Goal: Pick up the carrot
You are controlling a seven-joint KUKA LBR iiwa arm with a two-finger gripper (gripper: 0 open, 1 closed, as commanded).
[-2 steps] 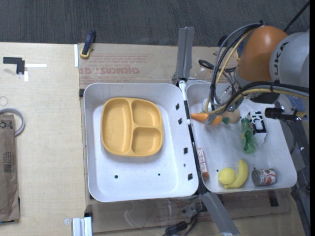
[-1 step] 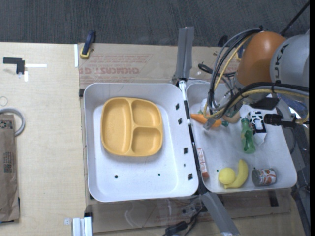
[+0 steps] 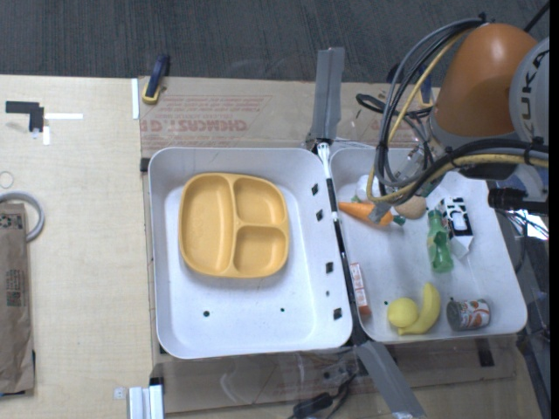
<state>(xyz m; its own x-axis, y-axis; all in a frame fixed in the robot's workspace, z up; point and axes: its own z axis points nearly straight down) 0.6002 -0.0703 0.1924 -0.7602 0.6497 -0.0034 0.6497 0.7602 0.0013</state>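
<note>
The carrot is orange with a small green tip and lies on its side in the upper left part of the right bin. My gripper hangs just right of and over the carrot's thick end, half hidden behind a bundle of cables. Whether it touches the carrot is unclear. The carrot looks to be resting on the bin floor.
The right bin also holds a green bottle, a white and black packet, a banana, a lemon, a small can and a thin red packet. A yellow divided plate sits in the left bin.
</note>
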